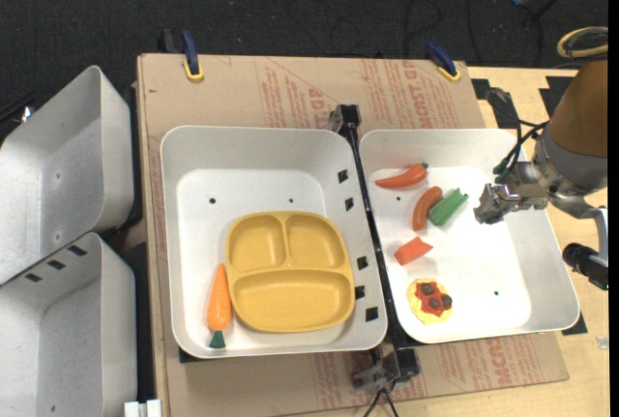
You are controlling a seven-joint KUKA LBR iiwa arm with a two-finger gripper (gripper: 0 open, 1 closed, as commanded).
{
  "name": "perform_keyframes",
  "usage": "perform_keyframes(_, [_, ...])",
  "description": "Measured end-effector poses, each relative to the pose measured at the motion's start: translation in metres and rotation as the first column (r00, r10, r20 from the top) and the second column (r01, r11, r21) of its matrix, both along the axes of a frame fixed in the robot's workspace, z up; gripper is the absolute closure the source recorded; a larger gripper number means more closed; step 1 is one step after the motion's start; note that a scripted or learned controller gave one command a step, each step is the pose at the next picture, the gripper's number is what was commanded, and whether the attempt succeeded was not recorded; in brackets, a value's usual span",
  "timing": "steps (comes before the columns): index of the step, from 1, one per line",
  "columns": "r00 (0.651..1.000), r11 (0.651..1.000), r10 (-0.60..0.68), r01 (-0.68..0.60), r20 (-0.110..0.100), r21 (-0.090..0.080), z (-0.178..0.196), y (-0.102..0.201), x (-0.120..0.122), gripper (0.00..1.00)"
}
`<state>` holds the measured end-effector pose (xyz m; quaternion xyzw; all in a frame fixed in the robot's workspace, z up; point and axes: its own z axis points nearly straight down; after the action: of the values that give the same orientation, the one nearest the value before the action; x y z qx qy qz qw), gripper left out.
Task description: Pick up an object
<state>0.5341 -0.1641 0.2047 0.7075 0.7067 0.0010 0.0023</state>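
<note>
The surface [290,96] carries two white bins, and the tool [491,204] hangs over the right bin [503,309], close to its far right part. Well away to the tool's far side lies the left bin [193,163], with a yellow divided plate [290,270] in it and a carrot [220,299] just beside that plate.

The likely targets sit nearer. Just beyond the tool's tip lies a green piece [448,207], touching or nearly touching an orange-red sausage [426,207]. Farther off past these is a red chili pepper [401,177]; below and away from the tool lie a small red wedge [413,251] and a yellow round piece with dark and red toppings [430,299].

The risk, as I judge it: the green piece and the sausage crowd each other, so a descent there may land astride both, nudge one aside, or close on nothing. The pieces are small and low, and a slight offset would miss.

How wide the tool stands I cannot tell; it reads as a dark, blurred cluster. Nothing visible sits in it, and it appears clear of every piece.
</note>
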Motion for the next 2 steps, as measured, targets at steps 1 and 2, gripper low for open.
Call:
perform_keyframes(1, [1.000, 1.000, 0.004, -0.004, 0.000, 0.000, 0.043, 0.000, 0.001, 1.00])
perform_keyframes(2, [1.000, 1.000, 0.008, -0.008, -0.004, 0.002, 0.030, 0.045, 0.022, 1.00])
